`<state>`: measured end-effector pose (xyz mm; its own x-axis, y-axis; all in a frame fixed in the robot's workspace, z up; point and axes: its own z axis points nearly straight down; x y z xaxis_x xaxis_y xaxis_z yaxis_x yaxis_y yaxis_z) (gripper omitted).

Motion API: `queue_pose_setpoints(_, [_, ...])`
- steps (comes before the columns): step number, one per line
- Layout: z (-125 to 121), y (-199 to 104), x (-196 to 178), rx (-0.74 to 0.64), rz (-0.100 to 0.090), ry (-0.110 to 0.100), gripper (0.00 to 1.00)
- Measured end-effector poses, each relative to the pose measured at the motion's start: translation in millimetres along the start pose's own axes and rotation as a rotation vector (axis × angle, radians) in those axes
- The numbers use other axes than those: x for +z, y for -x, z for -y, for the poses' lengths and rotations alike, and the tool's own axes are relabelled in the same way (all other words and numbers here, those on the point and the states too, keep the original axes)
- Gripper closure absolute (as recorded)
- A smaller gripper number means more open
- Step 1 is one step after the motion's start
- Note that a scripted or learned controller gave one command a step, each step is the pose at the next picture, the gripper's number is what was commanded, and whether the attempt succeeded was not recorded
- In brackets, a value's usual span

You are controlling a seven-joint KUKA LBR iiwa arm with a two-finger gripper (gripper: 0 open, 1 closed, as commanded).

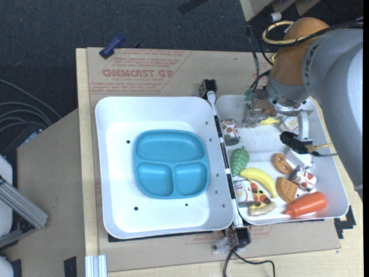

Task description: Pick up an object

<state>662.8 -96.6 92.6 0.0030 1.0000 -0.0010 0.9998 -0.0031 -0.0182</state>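
Approach step: tool (260,113) low in right bin (340,198), grip state unreadable, yellow piece (269,120) just beside it; next needs a centred close.

Two white bins (115,154) on tan bench (86,97) bearing faded red lettering. Light blue divided tray (170,163) in left bin. Right bin: yellow banana (259,179), green bumpy vegetable (240,157), orange-red carrot (305,204), brown bread pieces (286,188), red-and-white can (230,131), pizza slice with red dots (260,203). Grey arm, orange band (295,53). Dark blue-grey carpet (52,16) behind; blue clip (112,46) at bench edge.
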Motion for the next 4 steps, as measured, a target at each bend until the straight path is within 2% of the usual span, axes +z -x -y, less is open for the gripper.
queue_pose_setpoints(1, [0, 5, -2, 0.003, 0.009, 0.002, 0.00])
queue_pose_setpoints(2, [85, 15, 10, -0.001, 0.002, 0.017, 0.00])
queue_pose_setpoints(3, [22, 13, 8, -0.003, 0.000, 0.019, 0.00])
queue_pose_setpoints(4, [84, 12, 10, -0.002, -0.001, 0.016, 0.00])
